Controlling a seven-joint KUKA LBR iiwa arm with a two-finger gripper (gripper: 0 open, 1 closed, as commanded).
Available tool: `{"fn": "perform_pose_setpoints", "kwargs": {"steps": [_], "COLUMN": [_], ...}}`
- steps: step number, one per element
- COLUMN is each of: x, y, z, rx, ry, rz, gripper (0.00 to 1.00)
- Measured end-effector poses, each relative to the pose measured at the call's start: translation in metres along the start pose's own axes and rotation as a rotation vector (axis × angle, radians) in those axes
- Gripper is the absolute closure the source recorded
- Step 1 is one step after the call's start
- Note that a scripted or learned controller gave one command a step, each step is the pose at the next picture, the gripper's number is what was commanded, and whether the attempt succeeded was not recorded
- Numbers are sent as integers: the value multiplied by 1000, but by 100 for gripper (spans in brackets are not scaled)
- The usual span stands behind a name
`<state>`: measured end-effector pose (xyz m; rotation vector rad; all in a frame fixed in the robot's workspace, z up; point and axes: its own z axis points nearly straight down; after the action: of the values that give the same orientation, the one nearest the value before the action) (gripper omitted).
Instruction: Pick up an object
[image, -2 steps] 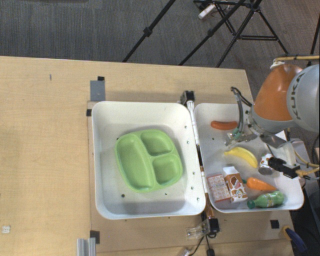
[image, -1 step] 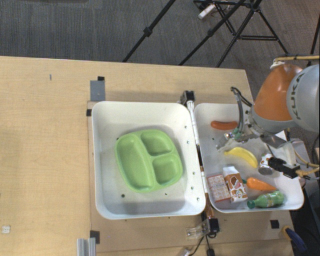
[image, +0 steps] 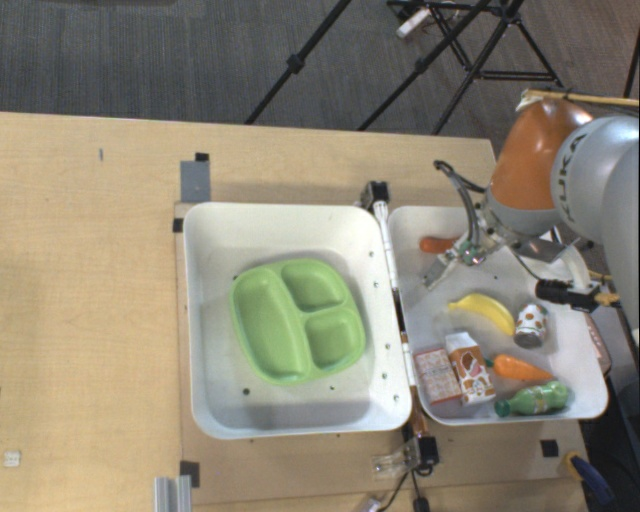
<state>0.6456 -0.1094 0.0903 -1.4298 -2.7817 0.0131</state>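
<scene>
So the gripper (image: 452, 262) sits low in the right bin (image: 590, 398), can't tell what the jaws are doing. Banana (image: 484, 310) lies just below it, with a small can (image: 530, 324), carrot (image: 522, 369), green bottle (image: 533, 400) and juice carton (image: 468, 368) crowded nearby. Left bin (image: 205, 300) has a green divided plate (image: 298, 320).
</scene>
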Motion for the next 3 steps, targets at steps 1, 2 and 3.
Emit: {"fn": "perform_pose_setpoints", "kwargs": {"steps": [1,2,3], "x": [-6,-10,-10], "y": [14,16,17], "z": [0,-14,-14], "rx": [24,9,7], "ry": [11,-10,-11], "rz": [110,106,105], "gripper": [0,100,0]}}
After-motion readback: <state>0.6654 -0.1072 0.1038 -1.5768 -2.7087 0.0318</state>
